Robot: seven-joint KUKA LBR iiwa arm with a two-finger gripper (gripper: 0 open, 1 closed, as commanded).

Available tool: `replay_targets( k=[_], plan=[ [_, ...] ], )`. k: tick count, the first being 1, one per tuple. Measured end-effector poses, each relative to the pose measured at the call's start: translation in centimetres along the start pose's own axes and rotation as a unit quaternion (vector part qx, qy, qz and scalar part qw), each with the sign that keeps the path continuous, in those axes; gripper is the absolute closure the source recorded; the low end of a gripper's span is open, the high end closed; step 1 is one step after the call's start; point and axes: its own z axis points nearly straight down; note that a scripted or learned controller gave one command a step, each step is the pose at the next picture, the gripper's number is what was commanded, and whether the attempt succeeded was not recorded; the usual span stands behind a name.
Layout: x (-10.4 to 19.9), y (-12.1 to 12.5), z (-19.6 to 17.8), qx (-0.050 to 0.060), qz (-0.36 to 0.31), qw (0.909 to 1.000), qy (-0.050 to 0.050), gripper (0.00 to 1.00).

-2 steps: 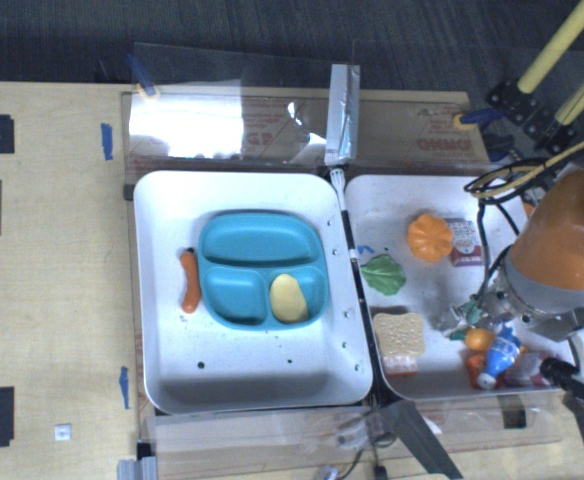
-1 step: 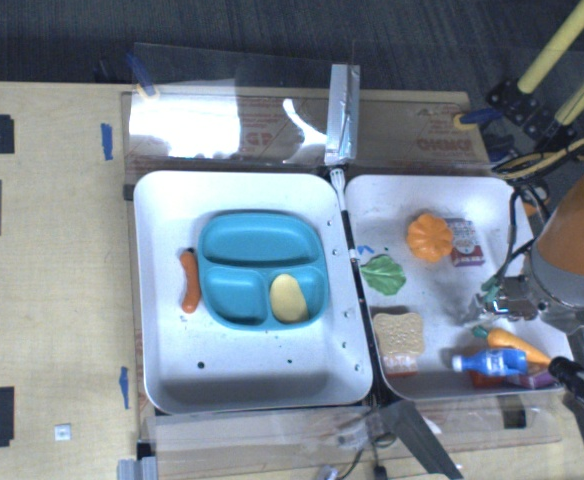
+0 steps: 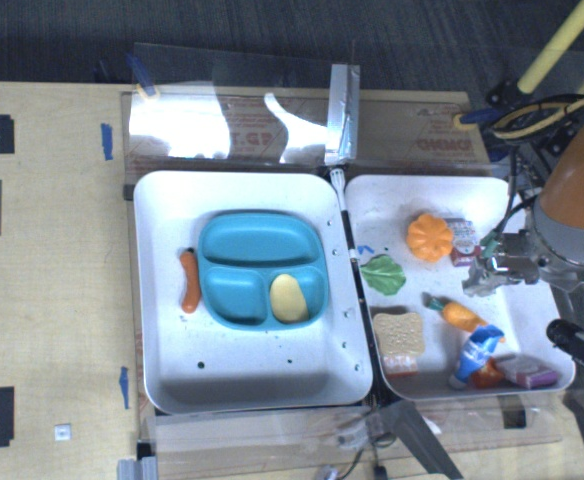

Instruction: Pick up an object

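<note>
Two white bins sit side by side on a light wooden bench [image 3: 52, 298]. Dark carpet [image 3: 272, 8] lies past the bench's far edge.

The left bin [image 3: 162, 368] holds a blue tray [image 3: 242, 258] with a yellow potato [image 3: 288, 298] in one of its parts. An orange hot dog [image 3: 189, 281] lies just beside the tray.

The right bin [image 3: 392, 193] holds an orange pumpkin [image 3: 430, 237], a green leaf [image 3: 384, 274], a slice of bread [image 3: 400, 339], a carrot [image 3: 458, 315], a blue bottle [image 3: 478, 353] and a purple block [image 3: 532, 374].

The gripper [image 3: 487, 268] is over the right bin, near the pumpkin and above the carrot. I cannot tell how wide it is, or whether it has hold of anything.
</note>
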Motion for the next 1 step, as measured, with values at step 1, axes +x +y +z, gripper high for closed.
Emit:
replay_targets(
  k=[1],
  plan=[
    [-0.07, -0.11, 0.18, 0.002, 0.001, 1.0, 0.0, 0.0]
  ],
)
